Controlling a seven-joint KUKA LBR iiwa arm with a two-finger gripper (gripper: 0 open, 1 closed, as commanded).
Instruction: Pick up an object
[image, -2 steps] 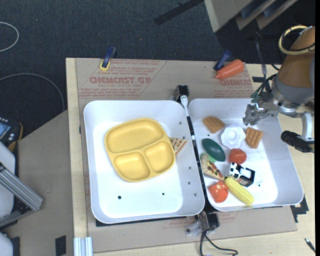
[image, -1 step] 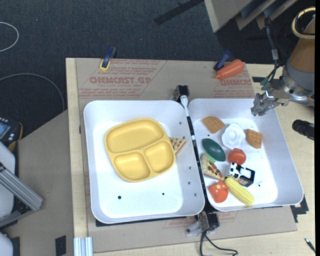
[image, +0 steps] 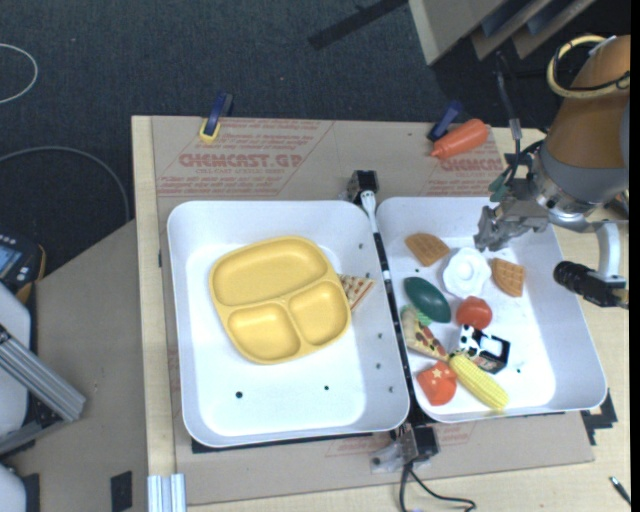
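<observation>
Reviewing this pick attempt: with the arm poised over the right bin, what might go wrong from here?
1. The end effector hangs beside the white round object and waffle piece, which lie close together; a descent could nudge one instead of grasping it.
2. The toys in the right bin crowd together: the corn, black-and-white toy and red tomato nearly touch, so a pick may drag neighbours.

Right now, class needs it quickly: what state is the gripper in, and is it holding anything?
Gripper: over the right bin; open or closed cannot be told; nothing seen held.
</observation>
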